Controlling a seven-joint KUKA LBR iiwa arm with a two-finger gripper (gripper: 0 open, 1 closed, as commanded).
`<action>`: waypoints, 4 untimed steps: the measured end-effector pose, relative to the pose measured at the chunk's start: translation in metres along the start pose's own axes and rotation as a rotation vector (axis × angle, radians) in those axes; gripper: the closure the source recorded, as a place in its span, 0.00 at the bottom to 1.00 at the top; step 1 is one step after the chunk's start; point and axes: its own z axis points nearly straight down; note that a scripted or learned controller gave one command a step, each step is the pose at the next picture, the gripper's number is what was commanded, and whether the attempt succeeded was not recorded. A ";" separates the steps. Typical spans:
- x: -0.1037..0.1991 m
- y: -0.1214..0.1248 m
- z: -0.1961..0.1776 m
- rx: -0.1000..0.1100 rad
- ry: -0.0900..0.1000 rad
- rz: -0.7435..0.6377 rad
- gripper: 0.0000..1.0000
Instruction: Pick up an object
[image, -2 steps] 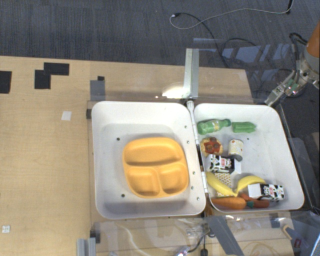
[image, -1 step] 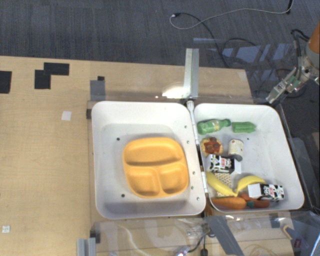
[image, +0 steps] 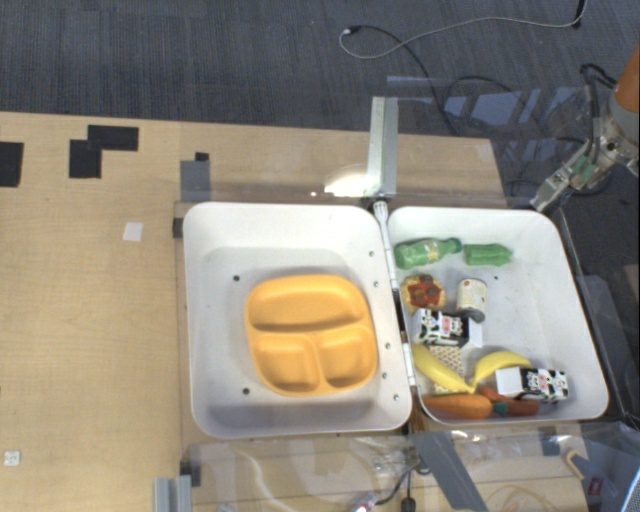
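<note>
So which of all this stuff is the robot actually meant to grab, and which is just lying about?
For the job (candidates in the right white bin):
- green plastic bottle
- yellow bananas
- orange carrot
- small cow-print cartons
- robot gripper

Just lying about:
- yellow divided tray in the left white bin
- black cable on the floor

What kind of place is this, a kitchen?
Probably a robot lab, not a kitchen: a robot arm reaches toward two white bins, with toy food and loose cables lying about.
</note>
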 end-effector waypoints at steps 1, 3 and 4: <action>0.021 0.015 -0.063 0.000 -0.001 0.081 1.00; 0.016 -0.023 -0.066 0.000 0.000 -0.198 1.00; 0.050 -0.075 -0.109 0.000 0.000 -0.490 1.00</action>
